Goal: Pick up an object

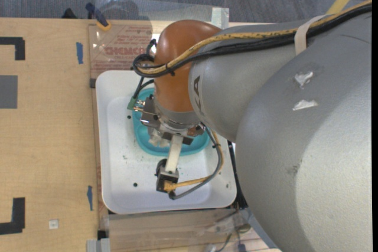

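Task item: a teal dish [140,130] lies on the floor of the white bin [117,147], in the bin's middle towards its far side. The gripper [165,137] sits directly over the dish, covering most of it; only the left and near arc of the dish's rim is visible.

Gripper state: hidden beneath the orange wrist band [177,68]; open or closed, and contact with the dish, cannot be determined.

Surroundings: small dark specks [135,185] on the bin floor near its front. A clear plastic sheet with red print [121,47] lies just beyond the bin's far edge. The grey arm [295,127] overhangs the bin's right side.
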`<action>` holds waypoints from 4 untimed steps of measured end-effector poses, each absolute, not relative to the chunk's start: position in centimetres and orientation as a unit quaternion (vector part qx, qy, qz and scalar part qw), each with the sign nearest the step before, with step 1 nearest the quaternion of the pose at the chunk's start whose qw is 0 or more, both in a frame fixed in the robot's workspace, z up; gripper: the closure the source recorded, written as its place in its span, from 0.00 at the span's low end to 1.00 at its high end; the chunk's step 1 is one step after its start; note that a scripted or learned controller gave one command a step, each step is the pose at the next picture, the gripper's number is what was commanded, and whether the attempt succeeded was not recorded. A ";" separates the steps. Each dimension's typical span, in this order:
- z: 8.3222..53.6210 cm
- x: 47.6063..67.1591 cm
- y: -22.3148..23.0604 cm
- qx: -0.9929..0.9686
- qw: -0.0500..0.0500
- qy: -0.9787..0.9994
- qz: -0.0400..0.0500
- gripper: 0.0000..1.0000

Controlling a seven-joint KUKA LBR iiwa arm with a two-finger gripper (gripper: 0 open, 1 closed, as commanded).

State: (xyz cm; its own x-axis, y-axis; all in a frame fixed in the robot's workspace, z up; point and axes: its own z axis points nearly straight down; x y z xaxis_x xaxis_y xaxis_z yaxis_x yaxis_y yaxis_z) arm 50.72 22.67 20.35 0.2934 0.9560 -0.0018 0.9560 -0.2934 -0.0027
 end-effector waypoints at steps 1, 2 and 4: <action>21.3 50.8 22.8 -0.804 0.000 -0.595 0.001 1.00; 22.3 50.8 22.8 -0.803 0.000 -0.596 0.001 1.00; 23.2 47.9 22.7 -0.866 0.001 -0.500 0.002 1.00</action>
State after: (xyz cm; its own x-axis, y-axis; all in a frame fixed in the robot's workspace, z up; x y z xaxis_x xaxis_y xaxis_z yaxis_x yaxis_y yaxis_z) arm 47.93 22.65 23.24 0.5004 0.8658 -0.0013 0.8658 -0.5004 -0.0037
